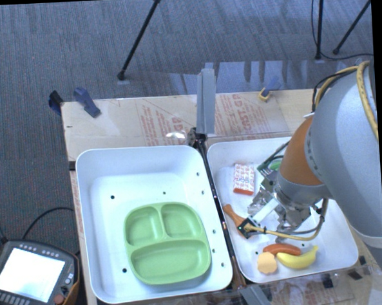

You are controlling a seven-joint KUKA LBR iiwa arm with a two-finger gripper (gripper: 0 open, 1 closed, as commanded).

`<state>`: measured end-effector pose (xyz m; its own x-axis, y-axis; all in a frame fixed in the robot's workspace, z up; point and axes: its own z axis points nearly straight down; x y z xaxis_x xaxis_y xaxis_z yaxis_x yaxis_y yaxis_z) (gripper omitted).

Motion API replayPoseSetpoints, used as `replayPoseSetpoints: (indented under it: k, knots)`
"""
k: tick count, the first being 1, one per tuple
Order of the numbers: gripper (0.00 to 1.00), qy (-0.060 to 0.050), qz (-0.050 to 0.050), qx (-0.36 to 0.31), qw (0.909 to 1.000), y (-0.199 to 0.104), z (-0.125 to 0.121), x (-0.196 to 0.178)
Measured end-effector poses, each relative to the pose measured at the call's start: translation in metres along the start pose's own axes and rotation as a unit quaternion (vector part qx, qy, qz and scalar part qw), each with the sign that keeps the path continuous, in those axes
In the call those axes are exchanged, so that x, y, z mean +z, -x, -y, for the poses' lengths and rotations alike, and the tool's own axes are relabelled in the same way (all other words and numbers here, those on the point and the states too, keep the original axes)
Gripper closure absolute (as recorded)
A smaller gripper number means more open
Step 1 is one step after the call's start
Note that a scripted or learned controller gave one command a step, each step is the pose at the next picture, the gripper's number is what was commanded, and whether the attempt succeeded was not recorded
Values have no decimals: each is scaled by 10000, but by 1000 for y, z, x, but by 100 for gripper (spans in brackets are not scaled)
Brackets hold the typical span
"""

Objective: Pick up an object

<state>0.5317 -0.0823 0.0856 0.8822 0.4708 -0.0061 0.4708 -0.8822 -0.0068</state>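
The right bin holds several small things. A red and white packet lies at its back left. A thin orange piece sits by the left wall. At the front are a yellow banana, a red-orange carrot-like piece and a pale orange lump. A green thing peeks out behind the wrist. My gripper hangs low over the bin's middle, just behind the banana and the carrot-like piece; the wrist hides its tips.
The left bin holds a green divided plate. A grey upright post stands behind the seam between the bins. The arm covers the right bin's right half.
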Motion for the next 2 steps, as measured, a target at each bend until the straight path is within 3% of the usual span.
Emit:
replayPoseSetpoints:
  k: [1,2]
  knots:
    - [0,13,-5,-1233,9924,-52,-22,-1]
    - [0,14,-10,-160,9999,-55,-82,-2]
